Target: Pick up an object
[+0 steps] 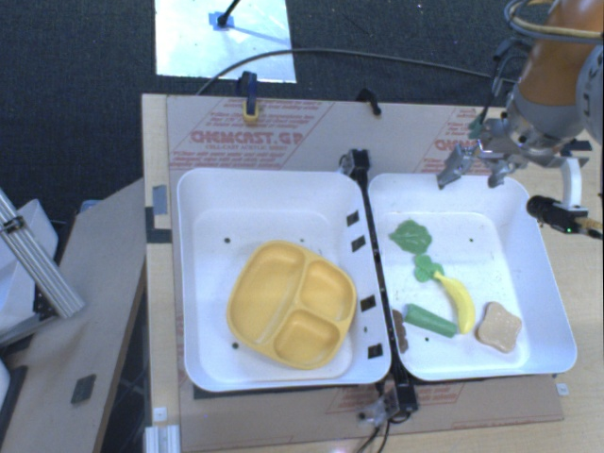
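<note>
Right now I see my arm (559, 55) reaching in from the right, wrist bent down over the far rim of the right bin (543, 253). The gripper (474, 170) hangs above that rim with its fingers spread apart and nothing between them. Below it in the bin lie a green leaf piece (411, 236), a banana (459, 300), a green pickle-like stick (430, 320) and a toast slice (498, 327). A yellow divided plate (293, 303) sits in the left bin (208, 253).
</note>
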You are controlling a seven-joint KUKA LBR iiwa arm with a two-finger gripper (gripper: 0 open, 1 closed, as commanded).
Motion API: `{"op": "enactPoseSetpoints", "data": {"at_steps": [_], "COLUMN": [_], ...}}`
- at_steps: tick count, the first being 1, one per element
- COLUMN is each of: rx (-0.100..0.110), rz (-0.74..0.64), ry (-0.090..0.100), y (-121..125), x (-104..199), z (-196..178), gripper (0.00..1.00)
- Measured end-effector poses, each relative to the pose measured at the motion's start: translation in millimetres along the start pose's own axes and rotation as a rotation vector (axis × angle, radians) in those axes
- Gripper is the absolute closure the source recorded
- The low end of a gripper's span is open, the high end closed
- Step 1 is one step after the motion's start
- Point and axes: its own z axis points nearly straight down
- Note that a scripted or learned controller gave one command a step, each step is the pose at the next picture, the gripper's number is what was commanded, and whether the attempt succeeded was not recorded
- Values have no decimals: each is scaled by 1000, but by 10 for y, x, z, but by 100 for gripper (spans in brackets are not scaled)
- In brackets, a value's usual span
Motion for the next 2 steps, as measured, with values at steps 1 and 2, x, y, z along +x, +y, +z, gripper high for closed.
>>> {"op": "enactPoseSetpoints", "data": {"at_steps": [1,2], "rx": [-13,-10], "rz": [-2,-4], "ry": [-2,-2], "y": [24,50], "x": [3,94], "z": [-81,481], "gripper": [0,0]}}
